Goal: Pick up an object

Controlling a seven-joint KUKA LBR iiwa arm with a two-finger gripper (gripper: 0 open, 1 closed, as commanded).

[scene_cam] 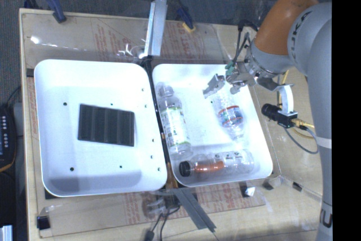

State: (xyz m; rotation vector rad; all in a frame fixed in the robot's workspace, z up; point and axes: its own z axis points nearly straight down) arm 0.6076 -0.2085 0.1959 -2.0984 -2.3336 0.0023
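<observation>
Three clear plastic bottles lie in the right bin (260, 138), and none is lifted. The small bottle (231, 115) nearest the gripper lies on its side in the upper right part of the bin, its cap end toward the gripper and its coloured label facing up. A second bottle with a green label (172, 118) lies lengthwise along the bin's left wall. A third, the dark-capped bottle (217, 165), lies along the near wall with an orange-brown band at its middle.

The gripper (221, 84) sits over the upper part of the right bin, just beside the cap end of the small bottle; whether it touches the bottle cannot be told. The jaws appear spread, with nothing seen between the fingers. The grey arm with its orange band (279, 25) reaches in from the right.

The left bin (51, 121) holds one dark ribbed rectangular panel (106, 125), lying flat near its centre, well apart from the gripper.

Judgement: the task is at the approach stage. No grasp is made. Closing on an object and lifting it clear remain to be done.
</observation>
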